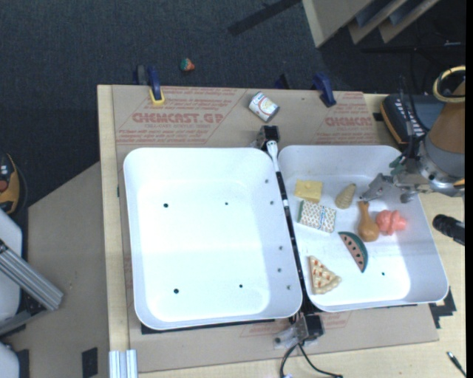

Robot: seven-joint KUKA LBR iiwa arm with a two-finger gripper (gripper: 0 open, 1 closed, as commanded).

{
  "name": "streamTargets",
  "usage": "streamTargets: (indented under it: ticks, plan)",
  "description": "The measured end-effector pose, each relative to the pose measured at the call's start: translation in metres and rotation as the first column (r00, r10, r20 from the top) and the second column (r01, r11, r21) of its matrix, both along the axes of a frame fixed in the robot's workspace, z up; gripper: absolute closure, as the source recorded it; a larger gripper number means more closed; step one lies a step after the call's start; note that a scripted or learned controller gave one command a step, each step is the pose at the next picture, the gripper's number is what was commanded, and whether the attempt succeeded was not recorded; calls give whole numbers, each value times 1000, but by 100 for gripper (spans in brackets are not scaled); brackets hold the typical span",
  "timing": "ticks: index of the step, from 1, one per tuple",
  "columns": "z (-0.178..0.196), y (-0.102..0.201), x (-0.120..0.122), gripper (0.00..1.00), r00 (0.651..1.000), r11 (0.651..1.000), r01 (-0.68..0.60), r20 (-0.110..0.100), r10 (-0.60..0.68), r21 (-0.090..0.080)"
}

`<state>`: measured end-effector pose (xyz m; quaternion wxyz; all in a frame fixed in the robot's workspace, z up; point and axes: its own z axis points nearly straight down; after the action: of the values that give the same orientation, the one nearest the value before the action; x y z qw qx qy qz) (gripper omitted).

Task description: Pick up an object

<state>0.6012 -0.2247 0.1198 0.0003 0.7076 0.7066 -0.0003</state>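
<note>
The worktop (222, 111) is a pale wood board printed with red lettering, held along its far edge by two blue-handled clamps (154, 83). It stands on a dark blue-grey carpeted floor (66, 44). A small orange-and-green item (188, 65) lies on the carpet beyond the board. Pale wooden furniture (362, 18) occupies the upper right corner. An aluminium profile (29, 280) crosses the lower left. Lighting is even.

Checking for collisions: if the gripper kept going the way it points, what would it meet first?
Probably the small tan rounded piece, lying just left of the gripper in the right white bin; its height is unclear.
</note>
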Motion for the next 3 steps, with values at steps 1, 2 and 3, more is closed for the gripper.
streamTargets:
  ticks: [1,2,3]
  plan:
    - [-20,4,13,0,1000,1000,-5,1,5,6]
    - [-7,52,-17,0,1000,1000,-5,-3,5,4]
    - [-30,126,20,0,1000,1000,-8,12,8,-3]
